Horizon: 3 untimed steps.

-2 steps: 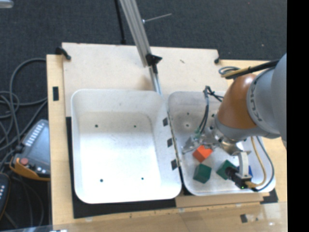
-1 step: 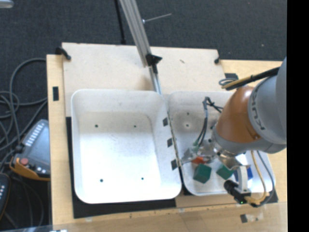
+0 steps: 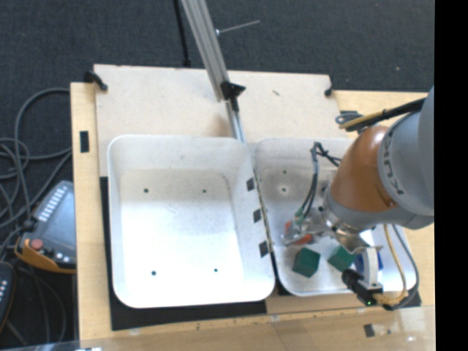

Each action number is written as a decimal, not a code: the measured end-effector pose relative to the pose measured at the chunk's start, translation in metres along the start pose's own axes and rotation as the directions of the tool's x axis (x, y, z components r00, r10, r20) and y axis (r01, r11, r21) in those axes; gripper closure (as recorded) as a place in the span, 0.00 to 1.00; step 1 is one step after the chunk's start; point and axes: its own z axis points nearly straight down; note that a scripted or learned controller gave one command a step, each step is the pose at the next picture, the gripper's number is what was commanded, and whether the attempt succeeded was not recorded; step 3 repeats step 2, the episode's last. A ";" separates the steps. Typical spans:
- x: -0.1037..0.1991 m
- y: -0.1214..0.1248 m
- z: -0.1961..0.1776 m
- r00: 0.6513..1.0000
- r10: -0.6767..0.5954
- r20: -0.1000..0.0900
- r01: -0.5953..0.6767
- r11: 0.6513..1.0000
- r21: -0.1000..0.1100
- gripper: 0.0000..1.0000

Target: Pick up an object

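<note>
1. Dark green block (image 3: 306, 262): one, cube-like, lying on the floor of the right bin (image 3: 281, 163) near that bin's front wall. No writing can be read on it.
2. Second green piece (image 3: 341, 257): one, flatter and teal-green, just to the right of the block and partly under the arm's wrist; its full shape is hidden.
3. Red and grey item (image 3: 296, 231): a small cluttered thing just behind the block, toward the bin's middle. It is too small to identify.
4. Pincer (image 3: 316, 229): low over the right bin, just behind and above the block, between the red and grey item and the wrist. Whether it is wide, narrow or holding anything cannot be told; the block lies apart from it on the bin floor.
5. Arm (image 3: 398, 170): one, grey, with its orange band (image 3: 358, 178) above the wrist, reaching in over the right bin from the right of the block.
6. Left bin (image 3: 179, 218): one, white and shallow, touching the right bin along their shared wall, left of the block. Dark specks dot its floor. Bins counted: two.
7. Tabletop (image 3: 183, 104): pale board carrying both bins; no labels legible.
8. Metal rail (image 3: 208, 39): one slanted silver bar rising behind the bins, far behind the block.
9. Handheld pendant (image 3: 47, 225): one, grey with an orange rim, well left of the block, beside coiled cables (image 3: 33, 134). Its keys bear no readable text.
</note>
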 end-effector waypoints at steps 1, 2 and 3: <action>0.047 -0.007 -0.092 1.000 -0.014 -0.004 0.014 1.000 0.001 1.00; 0.115 0.001 -0.090 1.000 -0.017 -0.005 0.017 1.000 0.009 1.00; 0.115 0.001 -0.090 1.000 -0.017 -0.005 0.017 1.000 0.009 1.00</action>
